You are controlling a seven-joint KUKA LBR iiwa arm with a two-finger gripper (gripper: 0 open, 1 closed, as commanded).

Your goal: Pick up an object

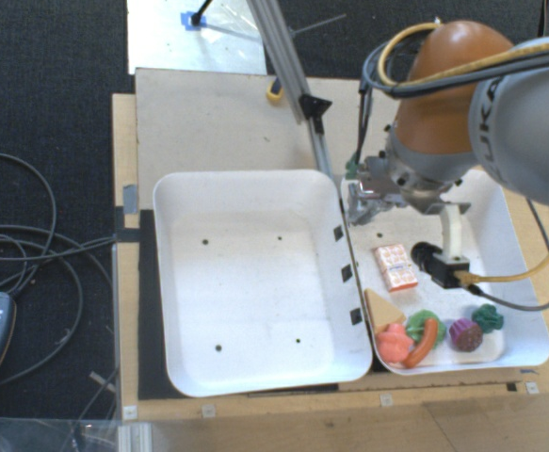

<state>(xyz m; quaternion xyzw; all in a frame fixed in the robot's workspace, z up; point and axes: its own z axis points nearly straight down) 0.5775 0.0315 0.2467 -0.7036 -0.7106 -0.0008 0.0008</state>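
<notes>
The gripper [363, 205] hangs over the right bin [528, 342], its grip impossible to tell, while the small red-and-white patterned box [395, 267] lies flat nearby, perhaps a carton, apart from it

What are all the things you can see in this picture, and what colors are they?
left bin: one, white, left on the bench
right bin: one, white, beside it
small box: one, red and white, right bin, middle
toy foods: several, tan wedge, orange, green, purple, clustered at the right bin's near edge
cables: a few, black, on the floor at left
arm: one, grey with orange band, above the right bin
gripper: one, metal, at the right bin's far left corner
</notes>
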